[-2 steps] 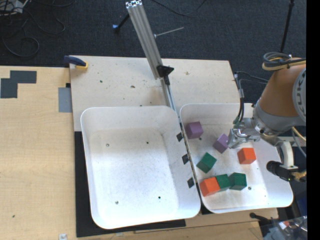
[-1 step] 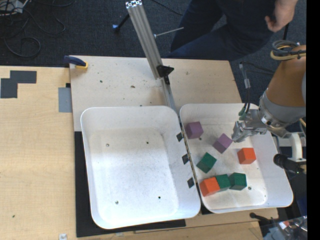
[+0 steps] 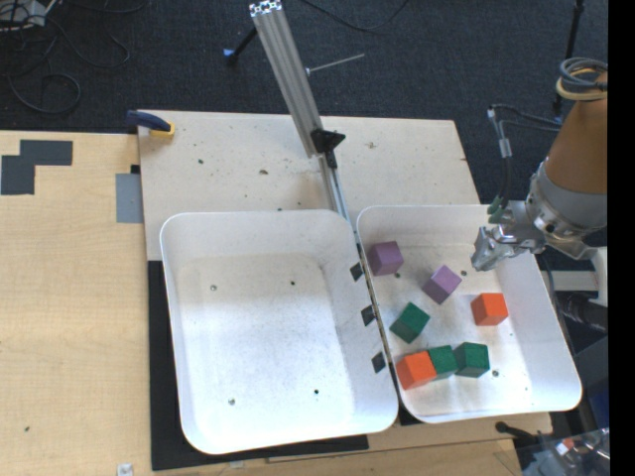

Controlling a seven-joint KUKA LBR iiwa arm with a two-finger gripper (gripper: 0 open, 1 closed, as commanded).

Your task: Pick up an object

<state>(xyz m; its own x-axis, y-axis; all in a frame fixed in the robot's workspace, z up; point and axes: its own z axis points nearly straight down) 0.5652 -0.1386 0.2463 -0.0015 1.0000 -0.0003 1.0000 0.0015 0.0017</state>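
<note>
Seen from above the desk (image 3: 248,157), two shallow white bins sit side by side. The left bin (image 3: 198,266) shows only dark specks on its floor; the right bin (image 3: 556,365) holds seven small cubes.

Two purple cubes lie toward the back of the right bin: one (image 3: 385,257) near the wall shared with the left bin, the other (image 3: 444,284) nearer the middle, turned at an angle. A dark green cube (image 3: 410,321) sits below and between them. An orange cube (image 3: 489,308) stands alone on the right side. Along the front, three cubes form a row, touching: an orange one (image 3: 417,368), a green one (image 3: 443,361) and another green one (image 3: 472,359). All appear to be plain, solid-coloured blocks of similar size.

The arm's orange band (image 3: 580,152) and grey wrist enter from the right, and the metal pincer (image 3: 488,251) hangs over the back right part of the right bin, above and just beside the lone orange cube and right of the tilted purple one. No cube is seen between its fingers; whether it is open or closed cannot be told.

A slanted aluminium post (image 3: 288,62) rises behind the bins.
</note>
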